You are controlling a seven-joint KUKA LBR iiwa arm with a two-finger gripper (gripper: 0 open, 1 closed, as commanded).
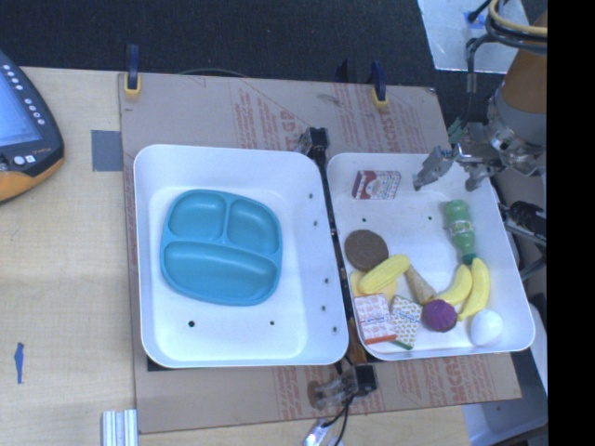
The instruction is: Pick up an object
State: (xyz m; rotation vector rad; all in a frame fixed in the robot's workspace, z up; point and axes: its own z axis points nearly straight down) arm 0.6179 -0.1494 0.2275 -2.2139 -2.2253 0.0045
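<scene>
Hovering: gripper (453,167) over right bin's (519,277) far edge, fingers spread, nothing between them | nearest target: green bottle (458,225) just below | risk: bottle may roll off pads, or a finger clips bin wall | clutter: bananas (469,288), corn (384,274), cookie (366,247) crowd near end; blue tray (222,247) in left bin.

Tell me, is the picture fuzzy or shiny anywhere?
In the camera view, the gripper at the right looks a bit blurred; the blue plate is sharp with soft, even light; the left white bin looks bright but shows no harsh glare; shadows are faint.
</scene>
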